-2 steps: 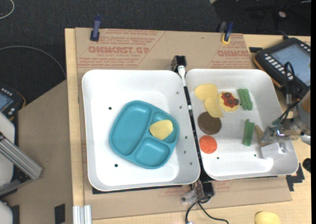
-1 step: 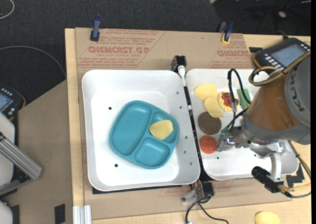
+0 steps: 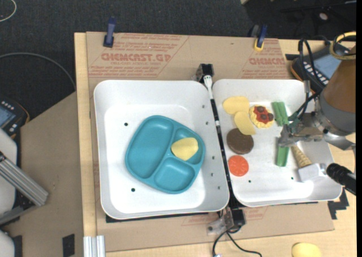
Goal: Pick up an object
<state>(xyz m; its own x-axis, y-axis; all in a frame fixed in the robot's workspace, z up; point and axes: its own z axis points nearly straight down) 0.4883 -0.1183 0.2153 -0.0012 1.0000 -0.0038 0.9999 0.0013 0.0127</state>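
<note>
One arm (image 3: 338, 106) reaches in from the right edge. Its grey wrist sits under the orange band and is bent downward, so the gripper (image 3: 291, 132) hangs low over the right bin (image 3: 266, 193). I'm taking the brown disc (image 3: 240, 141) in that bin as my reference. The gripper is to the right of the disc, at about the same height in the view and clear of it. From this angle I cannot tell whether the gripper is spread or pressed together, or whether it has hold of anything.

A green stick (image 3: 281, 155) lies directly under the gripper, right of the disc, running up and down the view. Green shows both above and below the gripper, and I cannot tell whether that is one piece or two. A tan ridged piece (image 3: 301, 155) lies further right of the disc, just beside the lower green end.

A small round piece with a red topping (image 3: 262, 115) sits up and to the right of the disc. Two yellow pieces lie above the disc, the nearer (image 3: 244, 121) touching its top edge and the other (image 3: 236, 104) beyond it. An orange-red disc (image 3: 238, 166) sits just below.

The left bin (image 3: 113, 103) is left of the disc across the divide. It holds a teal divided plate (image 3: 150, 151) with a yellow lump (image 3: 184, 148) in the compartment nearest the disc.
</note>
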